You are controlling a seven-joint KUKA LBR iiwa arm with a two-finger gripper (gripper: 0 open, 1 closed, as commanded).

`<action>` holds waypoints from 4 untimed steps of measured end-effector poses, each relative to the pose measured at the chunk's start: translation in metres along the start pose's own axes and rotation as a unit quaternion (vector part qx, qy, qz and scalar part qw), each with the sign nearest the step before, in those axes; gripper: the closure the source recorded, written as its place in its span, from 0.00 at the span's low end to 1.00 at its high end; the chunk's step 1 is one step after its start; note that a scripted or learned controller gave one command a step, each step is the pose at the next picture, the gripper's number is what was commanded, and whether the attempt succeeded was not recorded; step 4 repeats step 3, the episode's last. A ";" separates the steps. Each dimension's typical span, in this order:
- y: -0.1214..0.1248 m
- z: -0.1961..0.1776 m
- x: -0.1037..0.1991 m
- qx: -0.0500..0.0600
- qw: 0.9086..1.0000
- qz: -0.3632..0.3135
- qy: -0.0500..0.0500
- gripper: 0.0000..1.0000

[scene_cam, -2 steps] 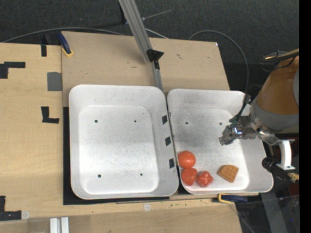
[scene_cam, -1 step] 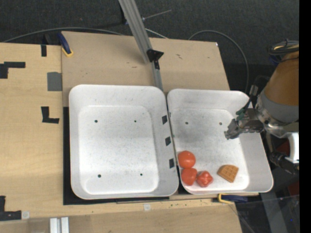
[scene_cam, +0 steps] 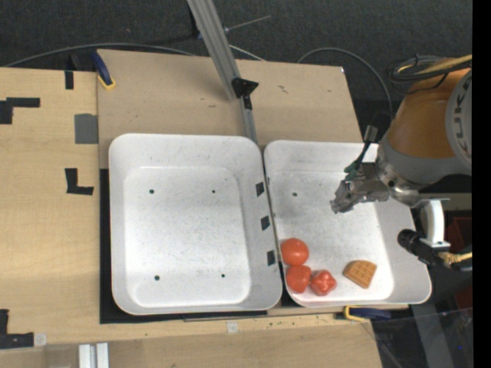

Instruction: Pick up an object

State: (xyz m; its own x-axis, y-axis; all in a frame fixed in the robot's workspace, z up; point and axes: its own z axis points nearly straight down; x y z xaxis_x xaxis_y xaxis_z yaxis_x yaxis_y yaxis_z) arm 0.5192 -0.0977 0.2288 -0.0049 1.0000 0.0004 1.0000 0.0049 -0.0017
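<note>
**Inspector:** Bench carries two shallow white plastic bins side by side. Position of the arm?

**Assistant:** The grey arm with its orange band (scene_cam: 430, 121) reaches in from the right, over the right-hand white bin (scene_cam: 307, 167). Its dark two-finger gripper (scene_cam: 343, 202) hangs above the middle of that bin, over bare floor.

**Inspector:** Finger opening?

**Assistant:** Cannot tell; the tips are a dark blur from this angle. Nothing is visible between them.

**Inspector:** Objects?

**Assistant:** All at the near end of the right bin. A round red tomato-like ball (scene_cam: 294, 251) lies by the left wall, a second red ball (scene_cam: 298, 278) touching it just below, and a lumpy red pepper-shaped piece (scene_cam: 323, 283) beside that. A tan waffle-textured wedge (scene_cam: 360, 273) sits a little apart to the right (well clear of the gripper).

**Inspector:** Left bin?

**Assistant:** The left-hand white bin (scene_cam: 184, 228) shows only speckled floor.
</note>
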 end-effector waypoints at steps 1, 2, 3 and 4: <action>0.015 0.008 0.055 0.000 1.000 -0.001 0.000 1.00; 0.033 0.016 0.100 0.000 1.000 -0.001 0.000 1.00; 0.058 0.014 0.158 -0.001 1.000 -0.001 0.001 1.00; 0.058 0.014 0.158 -0.001 1.000 -0.001 0.001 1.00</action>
